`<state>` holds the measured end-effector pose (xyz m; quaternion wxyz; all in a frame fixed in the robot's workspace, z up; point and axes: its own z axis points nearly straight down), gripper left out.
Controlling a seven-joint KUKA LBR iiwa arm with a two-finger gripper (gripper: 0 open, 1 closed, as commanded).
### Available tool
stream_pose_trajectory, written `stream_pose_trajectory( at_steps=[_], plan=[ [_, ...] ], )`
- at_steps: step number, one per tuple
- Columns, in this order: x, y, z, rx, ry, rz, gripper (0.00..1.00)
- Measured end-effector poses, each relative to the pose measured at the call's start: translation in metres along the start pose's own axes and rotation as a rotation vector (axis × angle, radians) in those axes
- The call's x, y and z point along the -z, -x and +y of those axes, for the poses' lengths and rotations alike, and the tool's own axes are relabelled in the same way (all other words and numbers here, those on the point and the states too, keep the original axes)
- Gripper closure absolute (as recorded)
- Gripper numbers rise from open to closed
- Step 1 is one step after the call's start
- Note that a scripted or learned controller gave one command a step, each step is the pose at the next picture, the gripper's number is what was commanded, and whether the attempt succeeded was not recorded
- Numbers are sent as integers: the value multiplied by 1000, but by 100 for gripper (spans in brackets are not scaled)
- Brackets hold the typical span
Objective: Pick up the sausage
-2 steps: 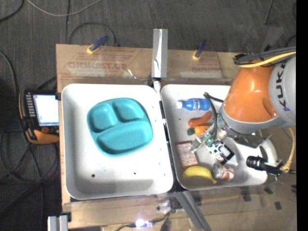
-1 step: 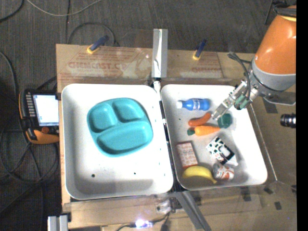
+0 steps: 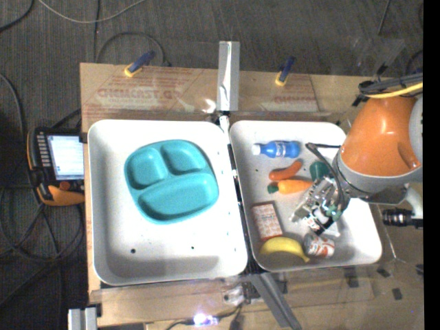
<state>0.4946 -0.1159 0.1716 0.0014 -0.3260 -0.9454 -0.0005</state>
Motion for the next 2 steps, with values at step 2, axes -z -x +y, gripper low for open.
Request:
stream_pose_trajectory(
  at_steps=[2],
  plan=[
    [56,24,11,62,4,0,100]
  ],
)
